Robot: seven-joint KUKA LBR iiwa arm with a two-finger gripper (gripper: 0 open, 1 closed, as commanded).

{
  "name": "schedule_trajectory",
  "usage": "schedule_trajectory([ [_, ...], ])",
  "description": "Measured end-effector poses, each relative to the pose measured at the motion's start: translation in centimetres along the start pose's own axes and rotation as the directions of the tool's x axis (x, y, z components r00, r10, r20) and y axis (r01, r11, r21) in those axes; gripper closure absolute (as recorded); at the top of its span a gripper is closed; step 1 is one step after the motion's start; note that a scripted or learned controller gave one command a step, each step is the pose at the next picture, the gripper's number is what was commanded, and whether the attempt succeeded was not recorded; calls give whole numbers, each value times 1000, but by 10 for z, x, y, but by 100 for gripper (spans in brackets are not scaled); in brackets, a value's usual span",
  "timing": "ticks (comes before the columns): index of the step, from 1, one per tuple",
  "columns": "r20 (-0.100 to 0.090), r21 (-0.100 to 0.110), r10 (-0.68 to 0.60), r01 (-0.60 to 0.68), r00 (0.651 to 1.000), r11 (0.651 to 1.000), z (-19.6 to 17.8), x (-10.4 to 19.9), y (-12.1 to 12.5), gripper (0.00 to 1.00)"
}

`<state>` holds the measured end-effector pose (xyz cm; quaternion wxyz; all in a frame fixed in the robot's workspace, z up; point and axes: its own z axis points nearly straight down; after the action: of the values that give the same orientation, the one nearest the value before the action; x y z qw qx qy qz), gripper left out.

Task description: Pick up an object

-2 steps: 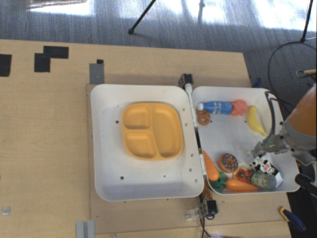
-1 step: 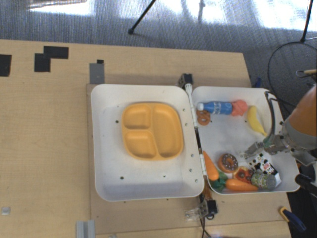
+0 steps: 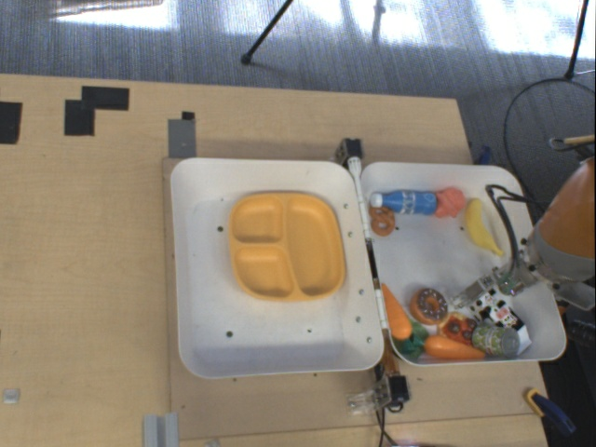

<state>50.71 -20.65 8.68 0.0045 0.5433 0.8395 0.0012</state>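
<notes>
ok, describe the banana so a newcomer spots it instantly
Look in the right-hand white bin, along its far right side. The banana lies there, just right of the blue bottle with its pink end. It's the only plain yellow, curved item; the carrots are orange.

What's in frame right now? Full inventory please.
bins: 2, white, side by side on bench
divided plate: 1, yellow-orange, left bin centre
bottle: 1, blue with pink end, right bin far edge
banana: 1, yellow, right bin far right
small ring: 1, brown, beside bottle
donut: 1, sprinkled, right bin centre
carrots: 2, orange, right bin near edge
can: 1, grey-green, right bin near corner
arm: 1, grey and orange, from right
end effector: 1, low over right bin near donut
</notes>
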Motion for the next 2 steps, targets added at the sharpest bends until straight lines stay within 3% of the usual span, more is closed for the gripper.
schedule_trajectory([
  [1,5,-6,-1,1,1000,1000,-11,-1,2,100],
  [2,-4,4,130,-130,992,992,-62,56,26,100],
])
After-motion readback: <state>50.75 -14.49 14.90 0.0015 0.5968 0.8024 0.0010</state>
